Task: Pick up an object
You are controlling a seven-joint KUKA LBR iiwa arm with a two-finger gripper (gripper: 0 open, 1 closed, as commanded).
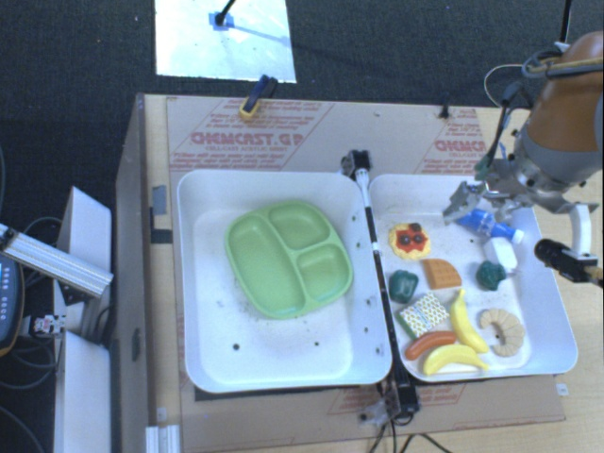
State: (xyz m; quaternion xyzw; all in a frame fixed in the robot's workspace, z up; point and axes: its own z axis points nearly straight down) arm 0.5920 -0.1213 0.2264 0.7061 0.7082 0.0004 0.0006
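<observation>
Two white bins side by side on the bench: left bin (pixel 212 347) carrying a green divided plate (pixel 288 258), right bin (pixel 552 343) carrying the small items. Gripper (pixel 475 199) low over right bin's far end, just above the blue-and-white bottle (pixel 493 225); jaw state unreadable from this angle. Toward the near end: bananas (pixel 460 333), pretzel (pixel 500 330), sausage (pixel 429 343), checkered block (pixel 423 312), toast slice (pixel 441 273), pizza piece (pixel 411 241), two dark green pieces (pixel 403 284).
</observation>
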